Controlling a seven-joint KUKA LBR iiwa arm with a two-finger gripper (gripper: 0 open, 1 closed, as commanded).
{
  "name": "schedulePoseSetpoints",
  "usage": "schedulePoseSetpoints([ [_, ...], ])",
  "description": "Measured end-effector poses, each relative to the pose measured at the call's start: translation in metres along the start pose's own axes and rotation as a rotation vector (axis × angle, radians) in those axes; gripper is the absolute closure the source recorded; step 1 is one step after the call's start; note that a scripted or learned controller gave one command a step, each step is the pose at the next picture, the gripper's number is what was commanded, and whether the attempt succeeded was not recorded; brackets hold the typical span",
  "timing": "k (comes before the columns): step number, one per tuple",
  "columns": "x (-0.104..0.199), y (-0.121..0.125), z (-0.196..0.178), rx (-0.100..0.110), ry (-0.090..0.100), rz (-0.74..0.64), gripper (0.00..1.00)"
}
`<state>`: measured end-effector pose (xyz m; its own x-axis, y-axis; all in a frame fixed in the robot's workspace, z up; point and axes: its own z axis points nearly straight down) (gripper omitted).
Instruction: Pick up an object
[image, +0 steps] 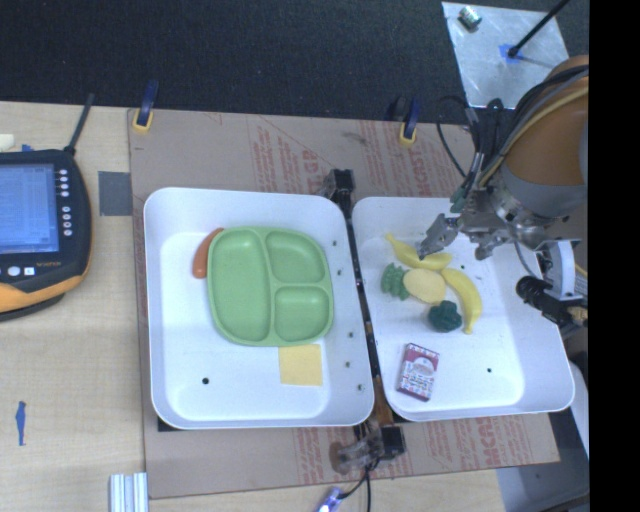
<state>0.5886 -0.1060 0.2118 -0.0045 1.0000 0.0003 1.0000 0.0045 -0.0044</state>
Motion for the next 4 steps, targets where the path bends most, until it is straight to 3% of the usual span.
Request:
schedulePoseSetpoints([
  [1, -0.04, -0.018, 0.052, 0.001, -0.002, 0.0, 0.0],
  [2, -0.038, -0.058, 0.121, 0.001, 0.0, -0.001, 0.0],
  [3, -0.039, -0.058, 0.111, 0.002, -0.002, -0.006, 1.0],
  [4, 0.031, -0.025, 0.013, -0.002, 0.0, 0.0, 1.0],
])
